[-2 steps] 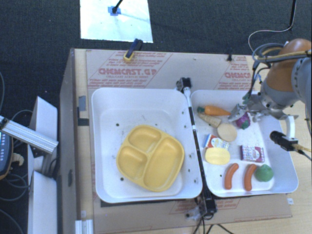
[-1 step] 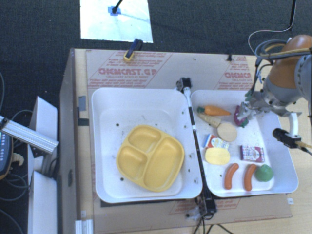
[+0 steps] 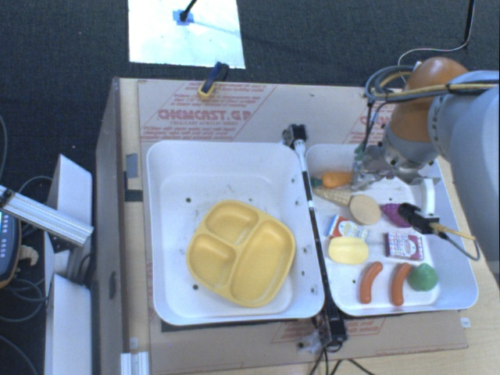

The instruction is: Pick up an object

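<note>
My gripper (image 3: 362,180) reaches down into the back of the right bin (image 3: 461,291). It is just right of an orange carrot-shaped toy (image 3: 337,180) and just above a beige round piece (image 3: 365,209) joined to a pale cone (image 3: 331,196). A purple toy (image 3: 393,214) lies a little to the right, partly hidden by the robot's own hardware. Nothing shows held in the gripper.
Further forward in the right bin lie a small white carton (image 3: 347,228), a yellow lemon-like toy (image 3: 348,251), a red packet (image 3: 404,245), two orange-red sausages (image 3: 370,282) (image 3: 400,284) and a green ball (image 3: 423,277). The left bin (image 3: 168,170) holds a yellow divided plate (image 3: 241,252).
</note>
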